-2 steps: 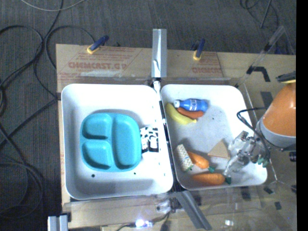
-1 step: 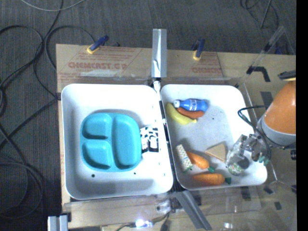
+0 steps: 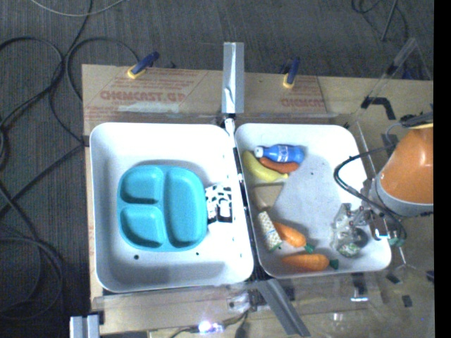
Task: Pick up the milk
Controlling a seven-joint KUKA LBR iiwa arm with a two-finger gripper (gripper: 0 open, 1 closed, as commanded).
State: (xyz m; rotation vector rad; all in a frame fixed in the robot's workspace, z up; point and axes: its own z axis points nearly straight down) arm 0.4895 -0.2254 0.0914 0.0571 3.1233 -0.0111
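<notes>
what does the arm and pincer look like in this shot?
The arm has a rounded orange band with a grey ring beneath it. A black cable loops off its side. The pincer is a small metallic, partly see-through assembly with a green speck near its base.

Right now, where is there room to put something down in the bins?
Bare floor lies in the right bin between the banana, carrots and gripper. The left bin has a bare strip around the blue tray. The right bin's left side is crowded.

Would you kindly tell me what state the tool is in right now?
Tool: low over the right bin's near right corner; open or shut cannot be told.
</notes>
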